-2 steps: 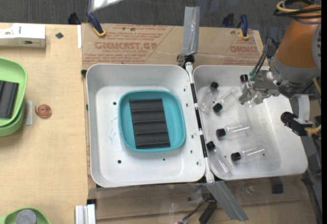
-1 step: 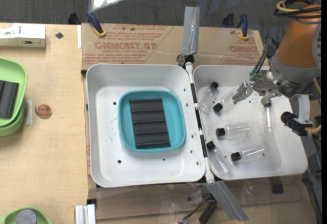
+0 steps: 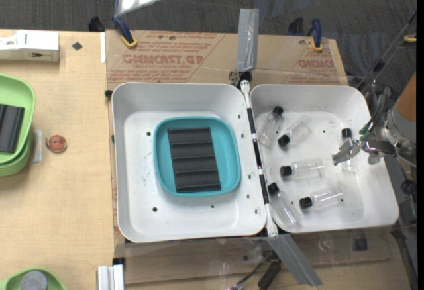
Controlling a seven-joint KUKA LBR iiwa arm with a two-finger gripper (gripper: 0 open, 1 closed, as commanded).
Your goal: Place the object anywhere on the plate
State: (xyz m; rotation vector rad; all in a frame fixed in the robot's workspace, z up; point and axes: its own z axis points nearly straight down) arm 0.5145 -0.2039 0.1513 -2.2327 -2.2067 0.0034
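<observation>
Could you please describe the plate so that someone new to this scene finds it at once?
Find the two white bins; take the left bin. The plate lies in its middle: teal, square with rounded corners, holding a dark ribbed insert. The right bin holds clear black-capped vials instead.

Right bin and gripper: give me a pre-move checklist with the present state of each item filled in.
1. Gripper is over the right bin, near its right side: ok.
2. A vial sits between its fingers: cannot tell; the fingertips are too small and blurred.
3. Clear vials with black caps lie loose in the right bin, for example one near the front and one at the middle: ok.
4. Teal plate lies flat in the left bin: ok.
5. Plate is free to receive an object: not ok; a black ribbed block covers most of its centre, leaving the rim area.
6. Bins sit side by side, touching at the divider: ok.
</observation>
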